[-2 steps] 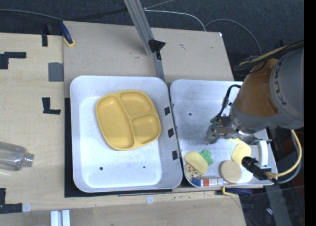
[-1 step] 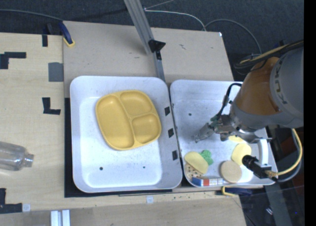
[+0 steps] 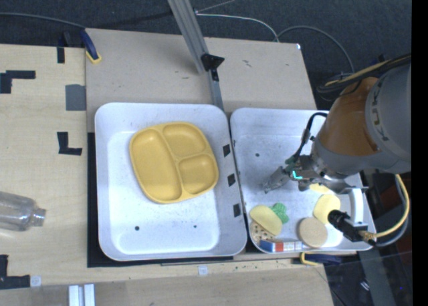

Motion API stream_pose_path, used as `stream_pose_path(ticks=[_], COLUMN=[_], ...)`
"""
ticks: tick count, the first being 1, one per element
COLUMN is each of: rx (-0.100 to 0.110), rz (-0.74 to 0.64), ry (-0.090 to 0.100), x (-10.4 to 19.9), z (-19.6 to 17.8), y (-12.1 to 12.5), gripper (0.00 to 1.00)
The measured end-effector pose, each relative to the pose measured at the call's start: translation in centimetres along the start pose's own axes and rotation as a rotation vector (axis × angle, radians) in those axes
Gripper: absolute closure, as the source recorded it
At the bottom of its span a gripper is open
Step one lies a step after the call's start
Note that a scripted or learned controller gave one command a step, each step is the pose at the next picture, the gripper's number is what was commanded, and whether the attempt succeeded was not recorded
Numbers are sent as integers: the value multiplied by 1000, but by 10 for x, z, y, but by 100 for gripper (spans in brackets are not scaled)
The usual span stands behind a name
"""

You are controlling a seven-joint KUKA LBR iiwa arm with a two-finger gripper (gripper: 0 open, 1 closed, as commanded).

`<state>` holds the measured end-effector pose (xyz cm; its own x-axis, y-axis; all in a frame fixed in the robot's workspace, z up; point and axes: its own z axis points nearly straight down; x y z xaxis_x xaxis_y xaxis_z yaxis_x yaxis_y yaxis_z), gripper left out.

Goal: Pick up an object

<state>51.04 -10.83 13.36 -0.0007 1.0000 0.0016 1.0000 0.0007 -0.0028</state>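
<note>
While no object is yet held, a cluster of small toy foods is seen gathered at the near end of the right-hand shallow white bin: a pale yellow rounded piece, a small green leafy piece touching it, a tan disc-shaped piece and a light yellow rounded piece by the bin's right wall. A flat item with red and blue markings is lodged along the near rim (its nature cannot be made out). The two-finger gripper is lowered into this bin just beyond the cluster, over bare floor, and nothing is seen between its fingers; whether they are parted or closed cannot be told from this angle. The step in hand is judged to be the approach, with no grasp made. The next move would call for the gripper to be shifted towards the near end, centred over one piece (the pale yellow one lies closest), and lowered with its jaws parted. In the left-hand white bin a yellow divided plastic plate is left lying, well apart from the gripper.
</note>
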Motion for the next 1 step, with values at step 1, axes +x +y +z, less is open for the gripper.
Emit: stream_pose_path(ticks=[1], rx=[1], rz=[-1], ry=[2], x=[1], z=[-9], y=[0], gripper=[100])
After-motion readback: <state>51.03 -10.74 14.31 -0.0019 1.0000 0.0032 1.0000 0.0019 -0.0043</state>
